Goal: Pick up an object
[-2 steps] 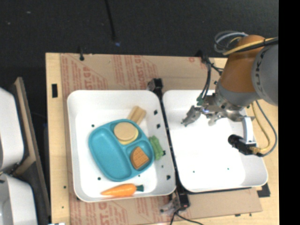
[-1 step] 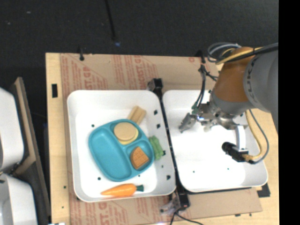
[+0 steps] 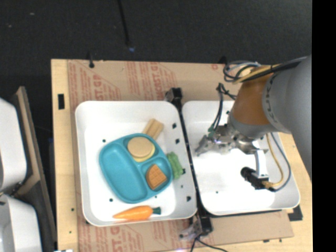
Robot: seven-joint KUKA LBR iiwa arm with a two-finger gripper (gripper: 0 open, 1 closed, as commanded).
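White left bin (image 3: 89, 140) holds orange carrot (image 3: 135, 212).

even overhead light, soft focus, dark surround

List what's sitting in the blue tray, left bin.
On the blue tray: a round tan disc in the upper compartment and a brown waffle-like piece in the lower right one. Whatever lies beneath those two pieces is covered.

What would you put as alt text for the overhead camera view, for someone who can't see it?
A grey robot arm reaches from the right over the right white bin, its gripper low inside it. The left white bin holds a blue tray with a round biscuit and a waffle, plus a carrot.
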